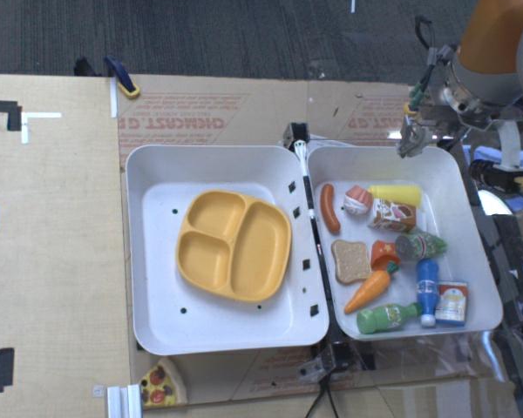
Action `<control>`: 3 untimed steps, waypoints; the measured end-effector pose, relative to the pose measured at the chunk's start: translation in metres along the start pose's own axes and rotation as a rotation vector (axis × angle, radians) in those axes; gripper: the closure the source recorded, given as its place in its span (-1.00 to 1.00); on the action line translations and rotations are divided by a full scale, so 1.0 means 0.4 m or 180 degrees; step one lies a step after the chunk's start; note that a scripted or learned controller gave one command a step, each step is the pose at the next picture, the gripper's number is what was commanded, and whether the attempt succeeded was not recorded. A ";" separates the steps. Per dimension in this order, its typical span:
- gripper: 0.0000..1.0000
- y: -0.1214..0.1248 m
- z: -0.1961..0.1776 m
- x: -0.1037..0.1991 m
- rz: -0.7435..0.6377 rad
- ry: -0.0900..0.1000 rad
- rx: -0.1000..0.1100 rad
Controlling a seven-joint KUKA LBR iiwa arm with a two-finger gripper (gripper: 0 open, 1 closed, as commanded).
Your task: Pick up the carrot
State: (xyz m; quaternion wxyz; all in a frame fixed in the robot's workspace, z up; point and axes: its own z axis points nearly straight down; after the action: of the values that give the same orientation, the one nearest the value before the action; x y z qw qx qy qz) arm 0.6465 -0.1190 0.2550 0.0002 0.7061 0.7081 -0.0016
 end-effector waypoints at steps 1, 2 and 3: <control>-1.00 -0.122 0.239 0.004 -0.0214 0.0002 0.0002; -1.00 -0.332 0.351 0.015 -0.0269 0.0009 0.0004; -1.00 -0.419 0.410 0.062 0.0605 0.0014 0.0001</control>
State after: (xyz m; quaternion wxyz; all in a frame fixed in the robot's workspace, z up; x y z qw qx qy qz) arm 0.4783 -0.0951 0.0914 -0.0013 0.7702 0.6379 -0.0002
